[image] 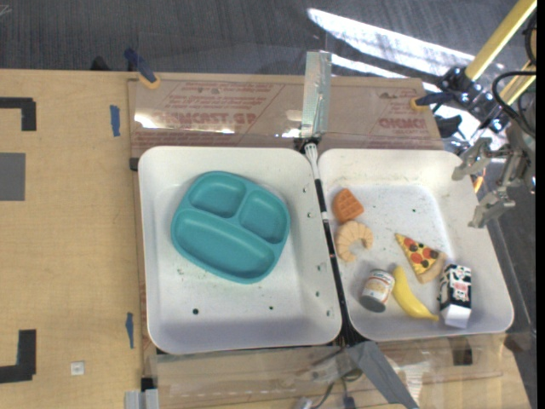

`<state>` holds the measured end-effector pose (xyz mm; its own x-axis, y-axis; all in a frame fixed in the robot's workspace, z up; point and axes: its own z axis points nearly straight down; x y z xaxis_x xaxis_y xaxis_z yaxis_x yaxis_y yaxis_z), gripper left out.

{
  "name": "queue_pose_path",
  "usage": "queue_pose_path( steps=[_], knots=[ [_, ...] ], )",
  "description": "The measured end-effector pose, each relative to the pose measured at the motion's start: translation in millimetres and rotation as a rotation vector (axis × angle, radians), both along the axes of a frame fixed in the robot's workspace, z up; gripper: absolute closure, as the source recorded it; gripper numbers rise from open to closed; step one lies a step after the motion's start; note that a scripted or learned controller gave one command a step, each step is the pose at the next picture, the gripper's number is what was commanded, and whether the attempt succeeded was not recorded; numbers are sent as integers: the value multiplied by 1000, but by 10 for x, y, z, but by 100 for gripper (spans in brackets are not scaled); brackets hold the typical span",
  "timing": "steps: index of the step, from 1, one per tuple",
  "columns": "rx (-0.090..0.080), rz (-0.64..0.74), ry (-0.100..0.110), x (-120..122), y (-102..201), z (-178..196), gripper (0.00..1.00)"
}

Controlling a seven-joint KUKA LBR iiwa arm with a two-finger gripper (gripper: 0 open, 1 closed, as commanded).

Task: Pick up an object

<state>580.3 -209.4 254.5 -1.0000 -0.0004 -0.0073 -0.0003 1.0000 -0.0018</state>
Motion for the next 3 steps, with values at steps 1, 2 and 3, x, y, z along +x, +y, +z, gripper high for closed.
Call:
queue_pose_path(
  steps=[1, 2, 3],
  knots=[
    [1, -249, -7, 457, 445, -1546, 0],
    [0, -244, -11, 473, 464, -1443, 100],
    [7, -466, -5, 430, 1421, -652, 100]
  ],
)
